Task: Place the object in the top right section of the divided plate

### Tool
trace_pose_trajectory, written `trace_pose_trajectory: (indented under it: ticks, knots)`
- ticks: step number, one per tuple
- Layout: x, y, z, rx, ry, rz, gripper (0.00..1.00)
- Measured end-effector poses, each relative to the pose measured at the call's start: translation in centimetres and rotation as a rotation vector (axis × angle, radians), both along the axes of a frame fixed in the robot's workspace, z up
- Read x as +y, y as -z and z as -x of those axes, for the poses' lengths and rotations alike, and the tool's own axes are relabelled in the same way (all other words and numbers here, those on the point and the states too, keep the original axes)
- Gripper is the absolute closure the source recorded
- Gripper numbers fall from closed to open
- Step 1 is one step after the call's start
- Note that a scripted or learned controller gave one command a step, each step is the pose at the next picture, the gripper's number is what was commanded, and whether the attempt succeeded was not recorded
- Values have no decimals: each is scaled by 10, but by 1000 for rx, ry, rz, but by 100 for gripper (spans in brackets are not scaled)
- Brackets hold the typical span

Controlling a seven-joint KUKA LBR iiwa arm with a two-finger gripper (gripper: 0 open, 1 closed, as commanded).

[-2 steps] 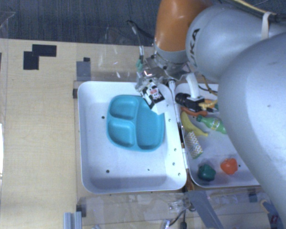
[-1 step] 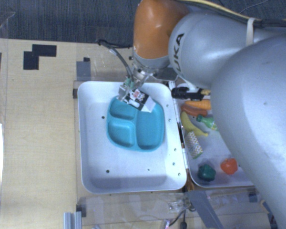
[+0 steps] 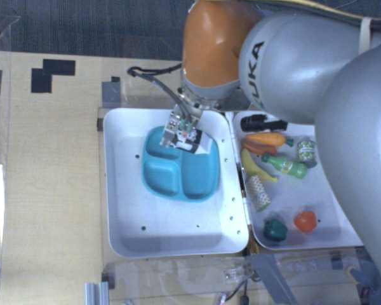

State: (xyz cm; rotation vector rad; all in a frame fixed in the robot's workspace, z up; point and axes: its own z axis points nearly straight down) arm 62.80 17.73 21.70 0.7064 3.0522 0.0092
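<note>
One hand (image 3: 181,134) hovers over the blue divided plate (image 3: 181,173); its grip state unclear.

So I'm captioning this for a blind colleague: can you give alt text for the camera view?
A grey and orange robot arm holds its gripper over the top of a blue divided plate in the left white bin. The right bin holds a carrot, banana, green bottle and other small items.
</note>
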Motion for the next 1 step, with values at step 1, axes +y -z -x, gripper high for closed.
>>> trace_pose_trajectory:
  ticks: [1]
  knots:
    - [-15, 7, 45, -1, -492, 4, 100]
